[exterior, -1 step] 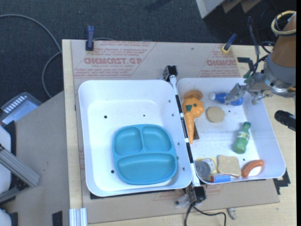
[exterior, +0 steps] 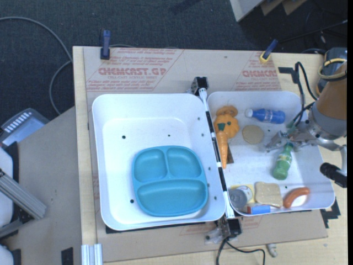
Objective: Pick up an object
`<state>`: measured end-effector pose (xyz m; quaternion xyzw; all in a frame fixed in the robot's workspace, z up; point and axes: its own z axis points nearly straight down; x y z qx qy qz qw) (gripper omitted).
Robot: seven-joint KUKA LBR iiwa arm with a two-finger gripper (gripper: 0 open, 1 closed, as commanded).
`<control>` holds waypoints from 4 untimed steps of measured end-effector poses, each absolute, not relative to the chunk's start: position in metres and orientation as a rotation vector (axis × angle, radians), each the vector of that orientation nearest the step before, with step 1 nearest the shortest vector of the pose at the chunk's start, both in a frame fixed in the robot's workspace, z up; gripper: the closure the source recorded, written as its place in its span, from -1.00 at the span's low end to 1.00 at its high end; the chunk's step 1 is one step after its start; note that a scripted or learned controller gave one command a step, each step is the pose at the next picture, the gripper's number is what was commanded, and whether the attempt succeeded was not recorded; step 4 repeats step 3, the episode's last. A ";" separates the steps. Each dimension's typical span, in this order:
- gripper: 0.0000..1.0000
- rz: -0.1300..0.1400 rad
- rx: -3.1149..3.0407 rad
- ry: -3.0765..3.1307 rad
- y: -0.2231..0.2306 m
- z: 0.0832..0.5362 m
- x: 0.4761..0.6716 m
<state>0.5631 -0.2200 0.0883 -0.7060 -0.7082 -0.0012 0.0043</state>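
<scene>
My gripper (exterior: pixel 289 139) reaches in from the right and hangs low over the right bin (exterior: pixel 265 98). It is open, its fingers spread to either side of the cap end of a green bottle (exterior: pixel 282 164) that lies on the bin floor just below. Nothing is lifted. Around it lie a blue water bottle (exterior: pixel 267 115), a tan round disc (exterior: pixel 253 134), an orange plush toy (exterior: pixel 226 125) with a carrot-like piece (exterior: pixel 222 148), a toast slice (exterior: pixel 268 194), a red sausage (exterior: pixel 296 197), a tin can (exterior: pixel 239 197) and a blue marker (exterior: pixel 259 208).
The left bin (exterior: pixel 110 120) holds a blue divided plate (exterior: pixel 169 179). A black clamp (exterior: pixel 199 84) sits at the bins' shared back corner. The arm's orange band (exterior: pixel 334 98) stands over the right bin's right wall. Cables run along the bench's right edge.
</scene>
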 end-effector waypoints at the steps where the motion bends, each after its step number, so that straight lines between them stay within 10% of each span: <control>1: -1.00 0.000 -2.219 -2.220 -0.166 0.084 0.513; 2: 1.00 -0.001 -2.223 -2.221 -0.166 0.094 0.514; 3: 1.00 -0.003 -2.219 -2.224 -0.061 0.185 0.566; 4: 1.00 -0.003 -2.219 -2.224 -0.061 0.185 0.566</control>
